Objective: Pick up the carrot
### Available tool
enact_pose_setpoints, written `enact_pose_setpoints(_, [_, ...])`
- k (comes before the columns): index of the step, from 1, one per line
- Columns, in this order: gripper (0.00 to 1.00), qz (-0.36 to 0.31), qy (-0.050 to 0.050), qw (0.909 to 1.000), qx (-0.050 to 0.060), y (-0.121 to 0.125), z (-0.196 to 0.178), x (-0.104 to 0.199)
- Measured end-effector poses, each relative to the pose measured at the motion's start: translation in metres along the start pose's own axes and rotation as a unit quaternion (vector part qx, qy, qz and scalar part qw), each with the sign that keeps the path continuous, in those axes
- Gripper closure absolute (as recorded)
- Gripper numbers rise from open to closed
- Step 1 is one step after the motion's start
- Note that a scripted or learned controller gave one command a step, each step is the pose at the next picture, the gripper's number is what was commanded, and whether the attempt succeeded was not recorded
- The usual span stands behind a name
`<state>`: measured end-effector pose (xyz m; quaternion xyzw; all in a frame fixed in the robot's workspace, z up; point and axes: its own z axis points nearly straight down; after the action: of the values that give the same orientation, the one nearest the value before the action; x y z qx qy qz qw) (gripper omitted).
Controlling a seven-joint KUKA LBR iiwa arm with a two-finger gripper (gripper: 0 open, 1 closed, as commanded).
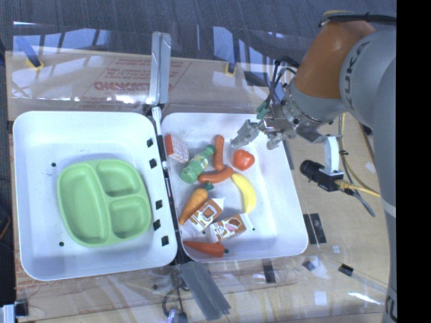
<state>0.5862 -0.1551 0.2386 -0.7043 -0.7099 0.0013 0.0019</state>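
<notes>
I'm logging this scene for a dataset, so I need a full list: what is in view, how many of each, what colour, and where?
bins: 2, white, side by side on the bench
divided plate: 1, light green, in the left bin
carrot: 1, orange, right bin, near its left wall
green bottle: 1, green, right bin, above the carrot
sausages: 2, reddish-brown, right bin middle, one upright, one lying
tomato: 1, red, right bin, right of the sausages
banana: 1, yellow, right bin, below the tomato
small cartons: 3, white and brown or red, right bin
chilli pepper: 1, red, right bin's front edge
arm: 1, grey with orange band, from the right
gripper: 1, grey, over the right bin's upper right part
</notes>
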Motion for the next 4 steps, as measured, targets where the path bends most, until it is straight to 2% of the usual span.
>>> enact_pose_setpoints(1, [0.0,0.066,0.0,0.9978,0.0,-0.026,0.148,0.054])
enact_pose_setpoints(2, [1.0,0.065,-0.001,0.9979,0.0,-0.026,0.138,0.053])
enact_pose_setpoints(3, [1.0,0.143,0.0,0.9897,0.0,-0.053,0.104,0.039])
enact_pose_setpoints(4, [1.0,0.29,0.0,0.957,-0.001,-0.109,0.01,0.064])
